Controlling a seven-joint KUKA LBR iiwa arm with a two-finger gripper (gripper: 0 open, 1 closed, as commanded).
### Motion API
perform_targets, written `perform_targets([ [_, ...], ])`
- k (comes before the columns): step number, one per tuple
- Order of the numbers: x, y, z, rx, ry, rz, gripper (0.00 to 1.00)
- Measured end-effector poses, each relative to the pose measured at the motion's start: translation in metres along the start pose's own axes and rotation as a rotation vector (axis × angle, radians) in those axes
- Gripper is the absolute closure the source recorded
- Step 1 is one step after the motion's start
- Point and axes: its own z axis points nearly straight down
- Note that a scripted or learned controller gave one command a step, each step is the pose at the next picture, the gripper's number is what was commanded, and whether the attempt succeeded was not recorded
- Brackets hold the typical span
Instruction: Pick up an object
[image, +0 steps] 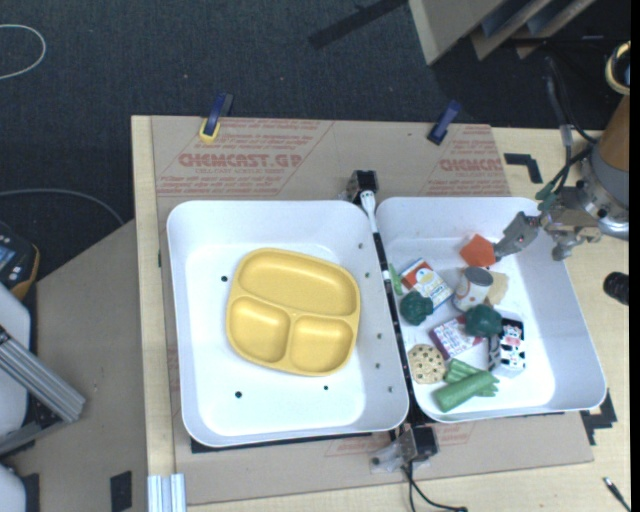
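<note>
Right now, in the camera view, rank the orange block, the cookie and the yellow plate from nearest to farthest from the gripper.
1. Orange block, just left of the gripper in the right bin.
2. Cookie, lower left in the same bin.
3. Yellow plate, across in the left bin.

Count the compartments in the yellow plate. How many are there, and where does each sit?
3. The yellow plate in the left bin has one long compartment at the top, plus two smaller ones below it, side by side.
</note>
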Motion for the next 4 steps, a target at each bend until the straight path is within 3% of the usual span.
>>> perform_targets([
  [1, 0.0, 0.002, -0.007, -0.013, -0.003, -0.003, 0.0],
  [3, 0.01, 0.001, 0.12, -0.004, 0.001, -0.003, 0.0],
  [4, 0.01, 0.003, 0.157, -0.013, 0.0, -0.002, 0.0],
])
